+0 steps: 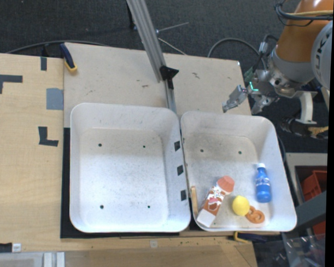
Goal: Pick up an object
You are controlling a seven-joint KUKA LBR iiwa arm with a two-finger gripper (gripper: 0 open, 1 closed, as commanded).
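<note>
A: How far along is the pick?

B: Barely begun, I'd judge. The gripper (240,99) hangs past the far rim of the right bin (276,140), and I cannot tell its state.

A: And the objects?

B: All at the near end of that bin: blue bottle (262,184), yellow ball (240,205), orange tube (215,201), orange ring (256,216). Nothing is lifted; choosing, descending and grasping all remain.

No readable text, label on orange tube (214,202) too blurred, blue bottle (262,184) likewise
</note>
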